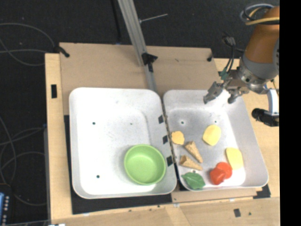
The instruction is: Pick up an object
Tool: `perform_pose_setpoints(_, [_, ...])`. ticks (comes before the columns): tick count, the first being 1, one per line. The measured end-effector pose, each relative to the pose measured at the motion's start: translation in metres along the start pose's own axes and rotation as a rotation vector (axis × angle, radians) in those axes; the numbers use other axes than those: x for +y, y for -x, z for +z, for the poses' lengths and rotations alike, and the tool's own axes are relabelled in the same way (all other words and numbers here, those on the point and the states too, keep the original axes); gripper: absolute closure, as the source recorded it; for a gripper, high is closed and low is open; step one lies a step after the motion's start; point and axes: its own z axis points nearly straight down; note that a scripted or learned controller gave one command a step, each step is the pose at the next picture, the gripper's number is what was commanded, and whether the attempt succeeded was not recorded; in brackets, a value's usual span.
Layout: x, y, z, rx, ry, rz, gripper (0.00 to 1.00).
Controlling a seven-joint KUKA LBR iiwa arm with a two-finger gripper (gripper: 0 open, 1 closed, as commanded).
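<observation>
Tan bench [103,67] amid dark floor [28,13]

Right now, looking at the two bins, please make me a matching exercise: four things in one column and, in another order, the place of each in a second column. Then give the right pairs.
Column one:
1. green bowl
2. red object
3. gripper
4. small green object

Column two:
A. above the far edge of the right bin
B. near edge of the right bin, just left of the red one
C. left bin, near its front right corner
D. right bin, near its front right corner

Pairs: 1-C, 2-D, 3-A, 4-B
</observation>
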Motion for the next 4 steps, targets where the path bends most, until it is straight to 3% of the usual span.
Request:
perform_pose_setpoints(1, [0.000,0.000,0.000,-0.001,0.000,0.000,0.00])
perform_pose_setpoints(3, [-0.013,-0.007,0.116,-0.001,-0.007,0.006,0.00])
perform_pose_setpoints(4, [-0.013,-0.005,0.130,-0.003,-0.003,0.008,0.00])
